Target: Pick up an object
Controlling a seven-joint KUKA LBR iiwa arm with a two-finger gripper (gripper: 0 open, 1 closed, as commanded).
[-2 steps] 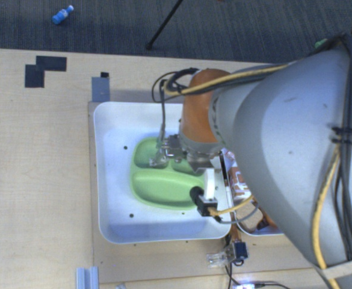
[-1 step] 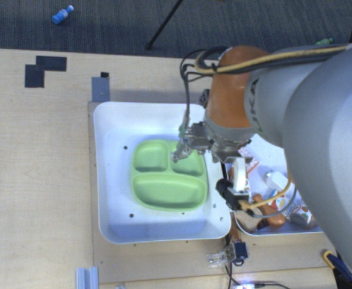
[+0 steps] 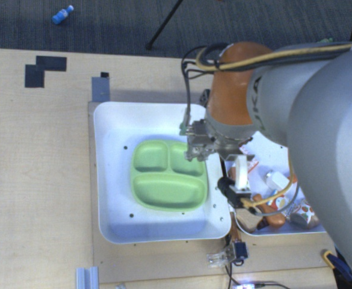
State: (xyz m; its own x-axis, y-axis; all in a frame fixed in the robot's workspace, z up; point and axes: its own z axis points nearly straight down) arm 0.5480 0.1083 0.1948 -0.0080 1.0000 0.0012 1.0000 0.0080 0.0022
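Since the gripper (image 3: 198, 149) hangs over the right rim of the green tray (image 3: 163, 182), which lies flat in the left bin (image 3: 112, 161), a grab at that rim seems intended; whether the claw is apart or together cannot be told.

Green tray (image 3: 166, 182), centre frame: smooth matt plastic. White bin (image 3: 103, 179): slightly glossy plastic. Counter (image 3: 37, 173): pale matt wood look. Arm (image 3: 326, 119): smooth grey shell, orange band (image 3: 236, 83) satin. Floor (image 3: 103, 11), top: dark ribbed carpet.
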